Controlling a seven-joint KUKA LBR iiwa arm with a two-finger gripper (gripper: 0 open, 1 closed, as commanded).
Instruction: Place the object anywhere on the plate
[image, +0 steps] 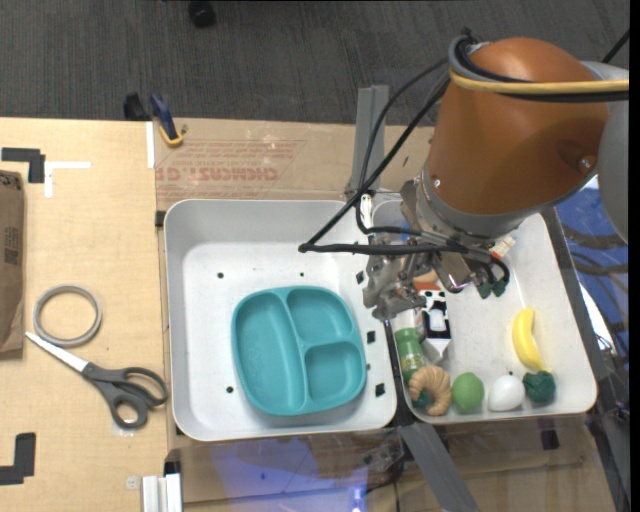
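1. The pincer (408, 292) is down low in the right bin (560, 395), hard against the wall it shares with the left one, and with the arm's orange housing (520, 110) and cables crowding over it, I cannot tell how it is set or whether anything is in it.
2. Judging by that, this is the picking step: reaching into the pile, nothing on the plate yet.
3. Just below the pincer lies a green bottle-like object (409, 348), the closest candidate; past it, along the bin's near edge, a tan curled pastry-like piece (431, 388), a green ball (467, 391), a white egg-shaped piece (506, 392) and a dark green lump (540, 386). A yellow banana (525, 338) sits off to the pincer's far side.
4. The teal divided plate (298, 348) waits in the left bin (195, 300), across the wall from the pincer.
5. Next move calls for a secure grip, a lift clear of the wall, then a short carry over to the plate.
6. Beyond the bins, scissors (105, 378) and a tape roll (67, 313) lie on the bench (80, 230), well clear.
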